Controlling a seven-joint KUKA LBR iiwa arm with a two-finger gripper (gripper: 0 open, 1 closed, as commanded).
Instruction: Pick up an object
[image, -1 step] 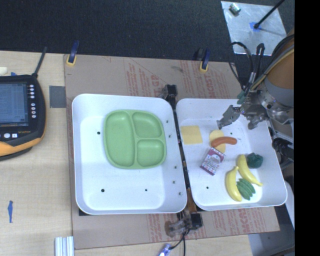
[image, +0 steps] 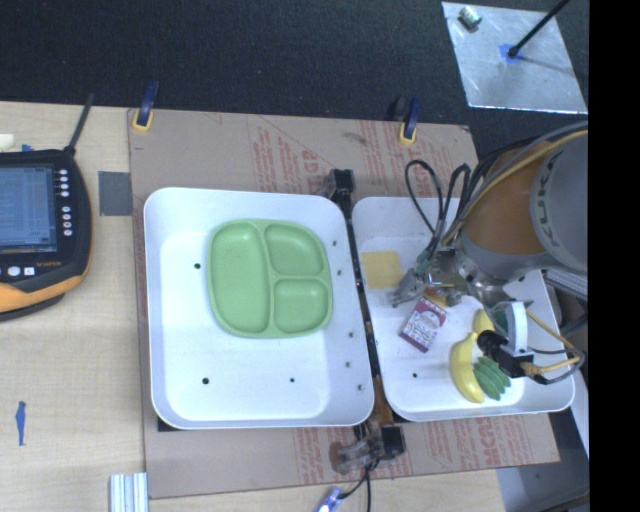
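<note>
While the arm leans in over the right bin, its gripper hangs low above the small red packet, beside the yellow sponge; whether it is released or clenched cannot be told. That packet looks light, thin and probably slick, best pinched across its short edges. A banana lies nearby; a green divided plate fills the left bin.

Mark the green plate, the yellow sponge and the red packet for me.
green plate (image: 268, 277), camera view, centre ridge between compartments.
yellow sponge (image: 381, 269), camera view, middle of top face.
red packet (image: 423, 324), camera view, middle of printed face.
</note>
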